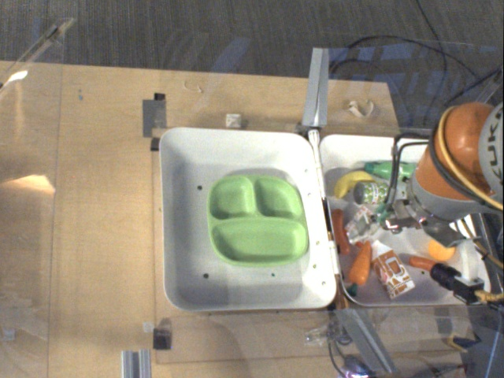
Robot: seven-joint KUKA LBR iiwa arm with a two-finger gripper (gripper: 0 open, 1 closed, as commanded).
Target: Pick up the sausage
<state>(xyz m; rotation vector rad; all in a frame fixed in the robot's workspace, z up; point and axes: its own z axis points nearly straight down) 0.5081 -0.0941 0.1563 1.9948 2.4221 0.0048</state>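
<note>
1. Red sausage (339,232) lies along the right bin's (409,294) left wall, beside an orange carrot (360,264).
2. End effector (376,215) hovers just right of the sausage; its opening cannot be told.
3. Green tray (257,218) sits in the left bin (183,211).

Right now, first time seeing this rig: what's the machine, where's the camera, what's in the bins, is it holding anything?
One camera is fixed above the bench, looking down at a slant. The machine is a single robot arm, grey with an orange band, reaching in from the right; its two-finger gripper hangs low over the right bin. Clutter around the tip hides whether anything sits between the fingers, so I can't confirm a hold.

The left bin carries a green divided plate with three compartments. The right bin carries toy food: a yellow banana, a green bottle, a reddish sausage lying along the bin's left wall, an orange carrot beside it, and a small printed carton. The sausage is the target, and it lies on the bin floor, not lifted.
</note>
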